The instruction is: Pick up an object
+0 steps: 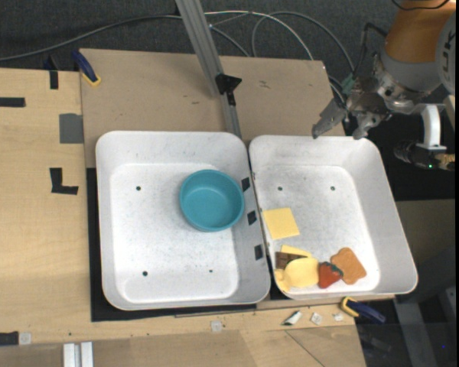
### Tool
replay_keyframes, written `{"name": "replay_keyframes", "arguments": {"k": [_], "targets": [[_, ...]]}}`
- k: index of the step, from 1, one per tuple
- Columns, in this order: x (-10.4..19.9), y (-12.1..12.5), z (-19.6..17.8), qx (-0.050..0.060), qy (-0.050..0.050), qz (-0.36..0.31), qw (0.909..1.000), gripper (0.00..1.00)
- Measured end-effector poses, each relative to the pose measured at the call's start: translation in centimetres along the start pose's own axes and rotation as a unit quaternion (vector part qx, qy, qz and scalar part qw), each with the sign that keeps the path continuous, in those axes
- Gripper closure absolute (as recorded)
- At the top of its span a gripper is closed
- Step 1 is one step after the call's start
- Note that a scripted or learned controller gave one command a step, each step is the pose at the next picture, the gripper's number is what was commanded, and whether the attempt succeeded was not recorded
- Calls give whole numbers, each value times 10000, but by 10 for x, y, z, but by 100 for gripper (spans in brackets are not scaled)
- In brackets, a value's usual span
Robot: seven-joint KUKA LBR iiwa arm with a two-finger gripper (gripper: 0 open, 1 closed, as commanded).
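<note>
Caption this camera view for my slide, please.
Gripper open above right bin; blue bowl in left bin.

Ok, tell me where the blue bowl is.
The blue bowl sits in the left bin, toward its right side near the wall shared with the right bin.

A wooden bench (30,228) carries two shallow white bins, touching side by side: the left bin (118,205) toward nine o'clock and the right bin (367,205) toward three o'clock. Black tape marks (60,180) lie on the bench at nine o'clock. A grey metal pole (203,44) rises at twelve o'clock.
</note>
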State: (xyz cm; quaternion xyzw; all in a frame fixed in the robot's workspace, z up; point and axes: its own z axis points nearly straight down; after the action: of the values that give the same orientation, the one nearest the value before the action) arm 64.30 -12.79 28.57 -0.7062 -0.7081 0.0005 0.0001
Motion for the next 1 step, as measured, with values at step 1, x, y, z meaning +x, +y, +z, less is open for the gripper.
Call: {"name": "replay_keyframes", "arguments": {"k": [1], "targets": [[0, 0, 0, 1, -2, -1, 10000, 0]]}}
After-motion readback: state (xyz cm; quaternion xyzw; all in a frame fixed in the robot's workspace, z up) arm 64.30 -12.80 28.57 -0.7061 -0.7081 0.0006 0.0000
